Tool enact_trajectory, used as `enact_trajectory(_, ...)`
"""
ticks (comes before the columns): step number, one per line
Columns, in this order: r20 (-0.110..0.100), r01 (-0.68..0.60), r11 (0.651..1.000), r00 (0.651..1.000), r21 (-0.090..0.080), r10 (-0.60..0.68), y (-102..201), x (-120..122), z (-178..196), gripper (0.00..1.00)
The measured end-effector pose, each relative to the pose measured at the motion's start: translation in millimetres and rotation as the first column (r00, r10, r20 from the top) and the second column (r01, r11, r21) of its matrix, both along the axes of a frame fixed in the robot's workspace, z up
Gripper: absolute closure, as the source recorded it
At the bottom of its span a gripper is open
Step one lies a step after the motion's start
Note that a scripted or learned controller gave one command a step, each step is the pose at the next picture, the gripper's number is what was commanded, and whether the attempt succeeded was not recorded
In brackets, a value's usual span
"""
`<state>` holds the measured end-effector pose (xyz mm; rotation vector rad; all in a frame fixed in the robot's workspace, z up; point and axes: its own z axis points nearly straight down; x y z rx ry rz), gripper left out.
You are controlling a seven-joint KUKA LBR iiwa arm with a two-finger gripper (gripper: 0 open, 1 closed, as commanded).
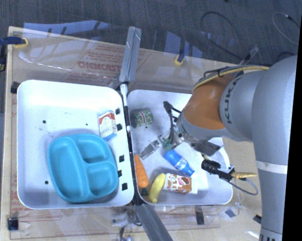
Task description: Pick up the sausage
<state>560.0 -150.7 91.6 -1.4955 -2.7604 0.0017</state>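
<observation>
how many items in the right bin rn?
6: can at the back, blue bottle mid, carrot, banana, carton in front, grey piece. Arm may hide more.

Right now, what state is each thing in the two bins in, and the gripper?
Blue divided tray: flat in left bin, compartments bare.
Small carton: lying at left bin's right wall.
Can: on its side, right bin.
Blue bottle: lying down, right bin.
Carrot: lying along right bin's left wall.
Banana: lying beside the carrot.
Brown-label packet: lying flat.
Gripper: low in right bin, nothing seen between fingers.
</observation>
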Motion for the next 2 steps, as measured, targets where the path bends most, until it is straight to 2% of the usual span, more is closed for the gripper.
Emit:
enact_trajectory(1, 0.007, 0.460, 0.888, 0.888, -0.008, -0.460, 33.0, 19.2, 1.6, 0.00)
enact_trajectory(2, 0.023, 0.404, 0.915, 0.915, -0.010, -0.404, 37.1, -40.2, 5.8, 0.00)
